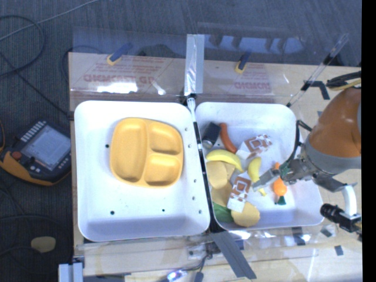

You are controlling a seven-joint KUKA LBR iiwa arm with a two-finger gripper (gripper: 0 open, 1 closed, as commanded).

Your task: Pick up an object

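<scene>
The right bin (276,115) holds a pile of toy food. In it are a yellow banana (223,157), a red sausage (227,137), a small orange carrot (279,188), a brown-and-white patterned square (258,144), a second such square (240,187) and a tan lump (247,215). My gripper (275,176) reaches in from the right and sits low over the bin's right half, just above the carrot and beside a short yellow piece (254,168). I see nothing clearly held in it.
The left bin (94,204) holds a yellow compartment tray (145,151). A dark object (210,133) lies by the divider in the right bin, and a green piece (220,211) sits near its front. A handheld pendant (35,151) lies on the floor at left.
</scene>
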